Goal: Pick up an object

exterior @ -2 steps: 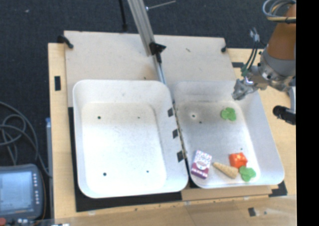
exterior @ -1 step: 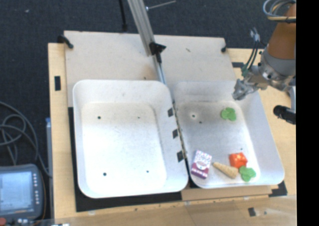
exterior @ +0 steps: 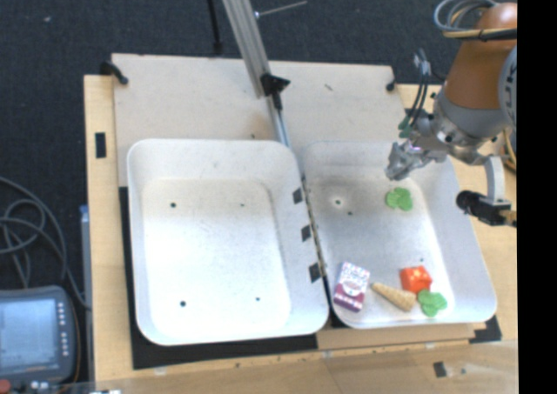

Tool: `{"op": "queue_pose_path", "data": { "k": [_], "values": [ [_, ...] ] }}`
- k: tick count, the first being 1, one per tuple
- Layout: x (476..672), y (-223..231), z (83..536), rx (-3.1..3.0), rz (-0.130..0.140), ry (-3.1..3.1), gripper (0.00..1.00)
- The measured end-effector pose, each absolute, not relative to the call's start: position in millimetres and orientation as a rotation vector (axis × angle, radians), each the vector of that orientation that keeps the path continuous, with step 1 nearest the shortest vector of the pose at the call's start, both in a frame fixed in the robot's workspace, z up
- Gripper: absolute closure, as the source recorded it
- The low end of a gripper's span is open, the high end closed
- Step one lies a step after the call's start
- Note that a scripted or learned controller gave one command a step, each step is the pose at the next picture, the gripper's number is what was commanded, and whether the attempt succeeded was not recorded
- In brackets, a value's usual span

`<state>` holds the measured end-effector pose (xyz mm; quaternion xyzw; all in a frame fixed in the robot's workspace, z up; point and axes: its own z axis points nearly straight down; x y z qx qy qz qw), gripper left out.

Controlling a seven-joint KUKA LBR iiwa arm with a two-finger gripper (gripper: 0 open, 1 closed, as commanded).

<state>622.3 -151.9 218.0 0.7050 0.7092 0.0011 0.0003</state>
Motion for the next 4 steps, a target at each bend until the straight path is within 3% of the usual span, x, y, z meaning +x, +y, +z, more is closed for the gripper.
{"op": "queue_pose_path", "data": {
  "k": [4],
  "values": [
    [534.2,29.4,228.4,2.215,0.001,2.229,1.0]
  ]
}}
